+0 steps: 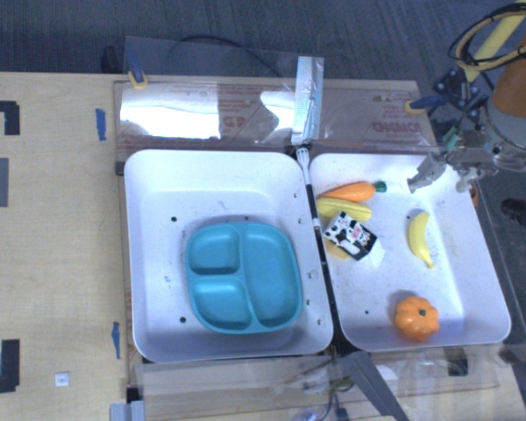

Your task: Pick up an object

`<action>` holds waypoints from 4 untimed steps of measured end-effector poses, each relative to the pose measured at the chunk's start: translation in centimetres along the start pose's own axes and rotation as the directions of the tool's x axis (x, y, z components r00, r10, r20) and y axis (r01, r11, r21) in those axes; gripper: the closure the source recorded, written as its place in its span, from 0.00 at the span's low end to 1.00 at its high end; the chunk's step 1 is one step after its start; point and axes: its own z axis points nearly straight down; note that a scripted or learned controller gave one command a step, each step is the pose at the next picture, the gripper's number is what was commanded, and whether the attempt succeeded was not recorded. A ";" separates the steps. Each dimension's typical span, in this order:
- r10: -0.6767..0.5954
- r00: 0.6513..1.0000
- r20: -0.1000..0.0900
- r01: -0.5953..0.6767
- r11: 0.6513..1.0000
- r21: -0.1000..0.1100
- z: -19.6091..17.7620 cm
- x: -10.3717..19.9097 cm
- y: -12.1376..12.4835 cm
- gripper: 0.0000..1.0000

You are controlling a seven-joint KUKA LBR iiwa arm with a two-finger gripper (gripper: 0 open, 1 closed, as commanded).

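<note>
Five items in the right bin: carrot, two bananas, cow-print toy, pumpkin.
Carrot (351,191): orange with a green tip, lying near the far-left corner of the right bin (482,261).
Small banana (344,210): yellow, just beside the carrot on its near side — the two look to be touching.
Cow-print toy (351,236): black and white, tilted, just below the small banana and close to the divider between the bins.
Loose banana (420,238): yellow, lying on its own toward the right of the bin, well apart from the carrot group.
Pumpkin (416,316): small, orange, upright near the front edge of the right bin.
End effector (445,171): over the far-right corner of the right bin, above the loose banana and apart from it; two grey fingers stand spread, with nothing between them.
Arm (513,103): grey with an orange band, reaching in from the right, with yellow and blue cabling above it.
Left bin (149,235): white, shallow — holds a teal divided plate (243,275) with three compartments, set toward the front.
Worktop (44,235): pale wood, with black corner marks and bits of blue tape at the left.
Back panel (210,112): clear sheet behind both bins, catching glare.
</note>
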 end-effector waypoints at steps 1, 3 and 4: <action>-0.065 0.998 -0.011 0.065 0.998 0.001 10.9 -2.9 -2.2 0.00; -0.222 0.975 0.002 0.222 0.975 -0.007 10.6 -2.6 -4.4 0.00; -0.221 0.975 0.004 0.221 0.975 -0.009 9.6 -2.6 -4.4 1.00</action>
